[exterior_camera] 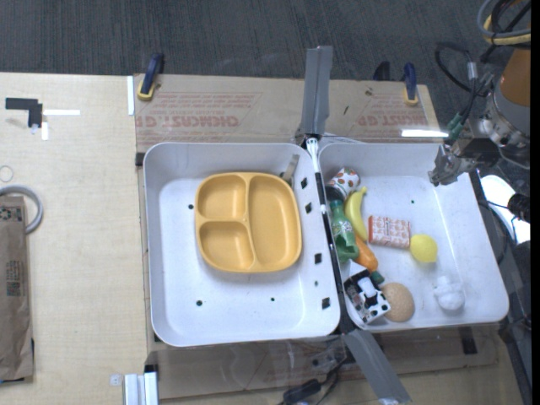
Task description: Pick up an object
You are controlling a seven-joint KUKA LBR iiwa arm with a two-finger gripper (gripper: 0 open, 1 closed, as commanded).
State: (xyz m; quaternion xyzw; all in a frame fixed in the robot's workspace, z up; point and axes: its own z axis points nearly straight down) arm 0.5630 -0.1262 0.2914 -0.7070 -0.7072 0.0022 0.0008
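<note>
Pincer [440, 174] poised over the far right corner of the right bin [472, 226], fingers too small and dark to read as open or closed, nothing visible between them. Left of that bin, touching along a shared wall: left bin [169, 251], with a yellow divided plate [249, 223] lying flat near its middle. Inside the right bin, crowded against its left wall: a green bottle [342, 230], a banana [356, 212], an orange piece [366, 256], a black-and-white item [366, 297] at the near left corner. Further right within the right bin: a brown round object [397, 301], a red-and-white packet [389, 230], a lemon [423, 248], and a white lump [449, 294] near the near right corner.
</note>
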